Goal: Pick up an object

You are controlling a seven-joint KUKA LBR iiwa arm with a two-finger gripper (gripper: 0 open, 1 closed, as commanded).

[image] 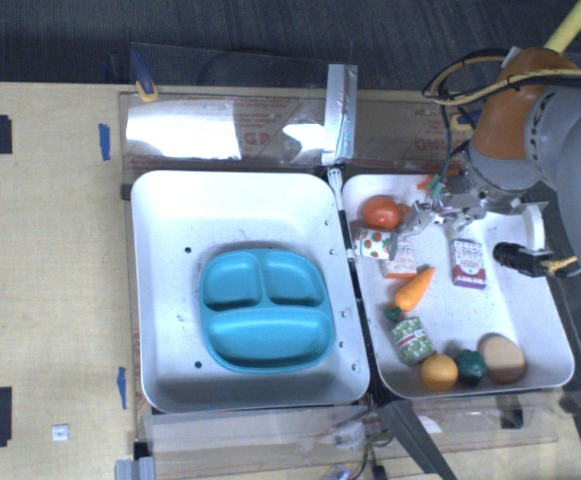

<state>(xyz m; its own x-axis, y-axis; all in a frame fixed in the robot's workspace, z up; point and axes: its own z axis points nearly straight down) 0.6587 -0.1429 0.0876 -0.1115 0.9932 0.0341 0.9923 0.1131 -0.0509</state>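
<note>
Arm: grey, smooth metal with a glossy orange band [515,103]; it reached in from the right above the right bin's far end.
Claw [448,206]: a small metallic assembly low over the right bin's far part, near the tomato; whether it was spread or pressed together could not be told, and nothing showed pinched in it.
Left bin [160,208]: shallow white plastic with rounded corners, carrying a teal divided tray [265,308], smooth, with three compartments.
Right bin [545,318]: the same white plastic, holding the pickable objects.
Tomato [381,212]: round, red-orange and shiny, at the far left of the right bin.
Small cartons: one white with red and green print [374,243] just below the tomato; one flat red-and-white packet [468,263] toward the right.
Carrot [414,288]: orange and tapered, lying mid-bin at a slant.
Can [410,337]: short cylinder with a green label.
Near edge: an orange ball [438,371], a dark green lump [470,366] and a tan egg-shaped piece [502,356] in a row, touching.
Counter [50,268]: pale wood grain with blue tape marks.
</note>
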